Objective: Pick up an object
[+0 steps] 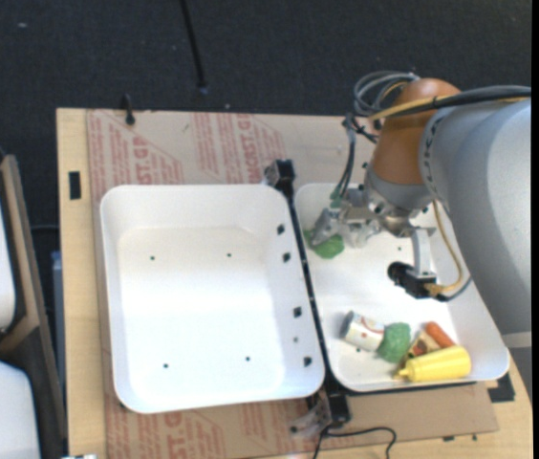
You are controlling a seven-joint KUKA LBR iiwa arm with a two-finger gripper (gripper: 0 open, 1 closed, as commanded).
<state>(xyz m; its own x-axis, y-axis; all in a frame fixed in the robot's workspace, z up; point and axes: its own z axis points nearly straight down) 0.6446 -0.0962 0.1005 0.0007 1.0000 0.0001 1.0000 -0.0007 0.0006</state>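
Observation:
My gripper point(334, 229) hangs over the far left part of the right bin point(375, 275), close to the divider between the bins. A small green object point(328, 248) lies right under its tip, touching or nearly touching it; whether it is gripped is unclear. At the near end of the right bin lie a white cylinder with red marks point(358, 330), a green lump point(394, 339), a small orange piece point(439, 334) and a yellow bottle point(437, 364).
The left bin point(203, 295) stands beside the right one, its black-clipped rim point(298, 275) between them. The grey arm with its orange band point(413, 132) and cables covers the right bin's far right. A black cable end point(408, 277) hangs mid-bin.

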